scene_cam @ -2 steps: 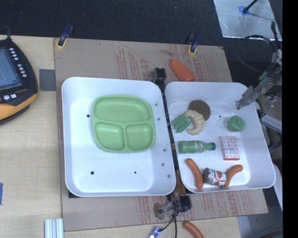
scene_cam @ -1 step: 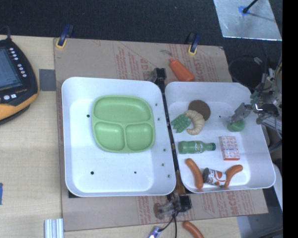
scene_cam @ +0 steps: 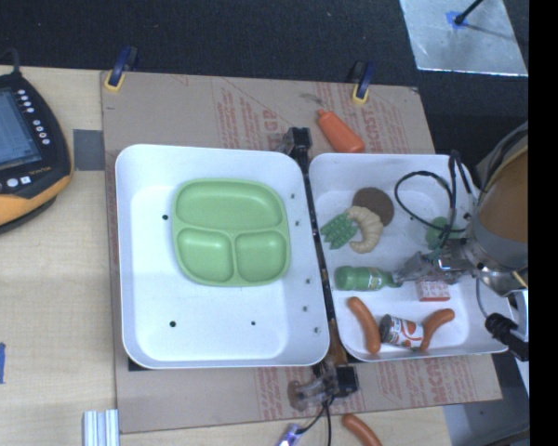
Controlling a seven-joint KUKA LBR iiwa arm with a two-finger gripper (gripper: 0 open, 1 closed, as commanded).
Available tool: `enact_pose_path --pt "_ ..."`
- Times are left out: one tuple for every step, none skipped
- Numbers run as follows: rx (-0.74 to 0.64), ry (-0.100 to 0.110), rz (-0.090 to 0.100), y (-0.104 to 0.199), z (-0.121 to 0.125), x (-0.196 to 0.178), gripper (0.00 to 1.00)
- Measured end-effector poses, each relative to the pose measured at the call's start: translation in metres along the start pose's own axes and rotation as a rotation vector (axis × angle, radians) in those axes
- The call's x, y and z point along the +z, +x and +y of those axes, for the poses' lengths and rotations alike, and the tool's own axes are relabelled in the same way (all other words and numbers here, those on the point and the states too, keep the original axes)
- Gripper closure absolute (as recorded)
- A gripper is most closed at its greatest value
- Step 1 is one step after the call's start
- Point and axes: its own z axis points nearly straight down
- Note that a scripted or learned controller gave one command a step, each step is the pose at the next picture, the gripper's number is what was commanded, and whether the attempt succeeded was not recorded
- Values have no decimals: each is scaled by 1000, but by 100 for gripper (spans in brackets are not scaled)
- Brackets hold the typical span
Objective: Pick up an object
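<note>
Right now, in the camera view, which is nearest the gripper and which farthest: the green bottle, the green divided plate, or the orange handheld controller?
From the gripper:
1. Green bottle, right bin, just to its left.
2. Green divided plate, left bin.
3. Orange handheld controller, on the bench at the view's far left.

The KUKA arm (scene_cam: pixel 504 203), grey with an orange band, enters at the right edge of the frame, its wrist bent toward lower centre-right. Its two-finger gripper (scene_cam: pixel 418 268) points left; the finger state is too blurred to read. Black cable loops above the wrist.
</note>
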Motion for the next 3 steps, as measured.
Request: enact_pose_path --pt "1 2 2 -28 94 -61 0" --pt "0 7 3 -19 43 11 0" --pt "-3 8 1 -20 43 1 100"
